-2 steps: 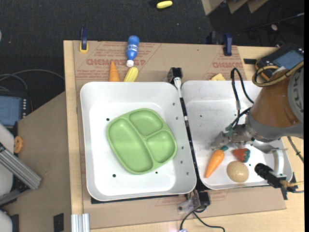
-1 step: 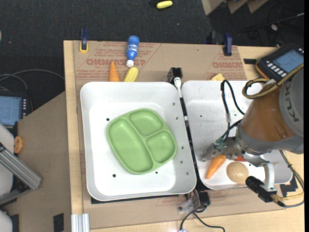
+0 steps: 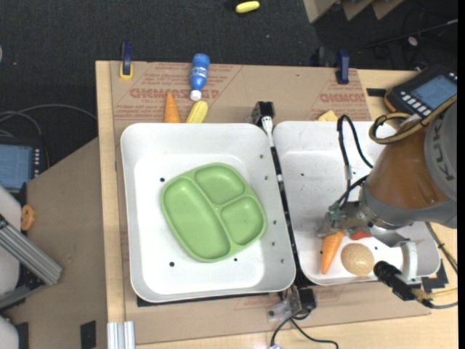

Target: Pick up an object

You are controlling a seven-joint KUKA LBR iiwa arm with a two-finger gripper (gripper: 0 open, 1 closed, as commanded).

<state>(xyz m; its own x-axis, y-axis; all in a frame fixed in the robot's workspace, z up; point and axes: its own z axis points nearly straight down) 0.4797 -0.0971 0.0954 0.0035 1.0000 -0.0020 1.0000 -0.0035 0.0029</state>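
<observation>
Carrot — just below pincer

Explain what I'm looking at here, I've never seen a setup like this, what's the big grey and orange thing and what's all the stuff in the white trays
The single picture comes from a camera fixed above a bench, looking down at a slant. The big grey and orange thing is a robot arm reaching in from the right. Its gripper, the two-finger hand, hangs low in the right white bin, just above an orange toy carrot and a tan egg-shaped object. I cannot tell whether it holds anything. The left white bin contains a green three-compartment plate. Behind the bins, on the bench, lie a small blue-and-white bottle, another orange carrot-like piece and a yellow piece.
</observation>
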